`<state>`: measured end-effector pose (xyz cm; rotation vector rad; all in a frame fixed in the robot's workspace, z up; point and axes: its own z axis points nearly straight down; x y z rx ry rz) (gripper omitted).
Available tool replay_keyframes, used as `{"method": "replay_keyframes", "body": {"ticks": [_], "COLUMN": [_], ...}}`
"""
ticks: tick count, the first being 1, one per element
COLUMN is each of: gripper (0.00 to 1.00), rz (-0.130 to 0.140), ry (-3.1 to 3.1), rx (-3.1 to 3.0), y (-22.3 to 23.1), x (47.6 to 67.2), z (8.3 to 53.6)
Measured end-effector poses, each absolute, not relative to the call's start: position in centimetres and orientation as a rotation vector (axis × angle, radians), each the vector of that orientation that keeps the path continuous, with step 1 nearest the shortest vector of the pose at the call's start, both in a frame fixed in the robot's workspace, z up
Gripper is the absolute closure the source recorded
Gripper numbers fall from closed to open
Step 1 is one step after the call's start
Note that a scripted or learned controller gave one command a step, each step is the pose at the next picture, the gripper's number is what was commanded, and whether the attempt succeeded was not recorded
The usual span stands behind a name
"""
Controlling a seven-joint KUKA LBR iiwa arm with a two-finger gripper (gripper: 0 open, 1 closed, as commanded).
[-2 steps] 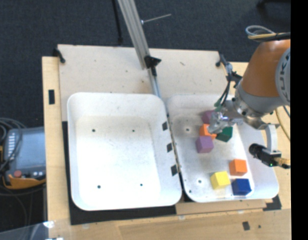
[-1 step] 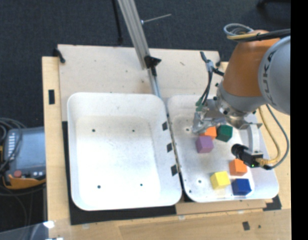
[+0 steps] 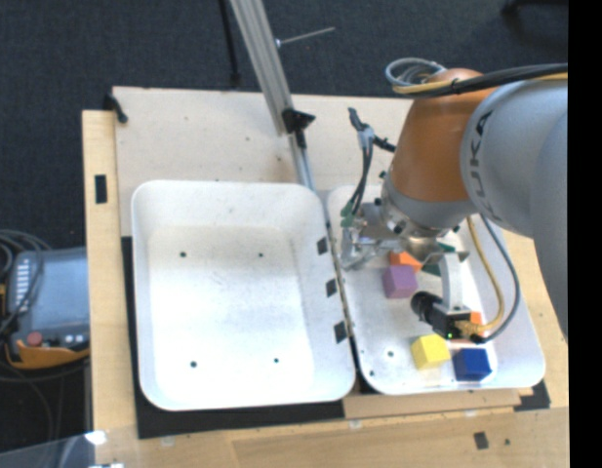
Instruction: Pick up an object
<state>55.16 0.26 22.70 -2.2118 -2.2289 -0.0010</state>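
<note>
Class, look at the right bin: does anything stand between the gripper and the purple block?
Nothing visible does. The gripper sits just above the purple block; an orange piece lies beside the block, not over it.

— What's on the bench?

— Two shallow white bins side by side. The left bin (image 3: pixel 232 291) sits beside the right bin (image 3: pixel 520 364), which holds a purple block (image 3: pixel 399 281), a yellow block (image 3: pixel 429 351) and a blue block (image 3: pixel 471 364).

— And the arm?

— The grey arm (image 3: pixel 520 154) hangs over the right bin, above the purple block.
</note>
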Motion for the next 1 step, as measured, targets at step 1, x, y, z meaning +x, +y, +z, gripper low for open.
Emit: {"method": "replay_keyframes", "body": {"ticks": [1], "gripper": [1.0], "rz": [-0.003], "ry": [-2.23], "rx": [-2.211], "y": [5.9], "x": [55.74], "z": [22.74]}}
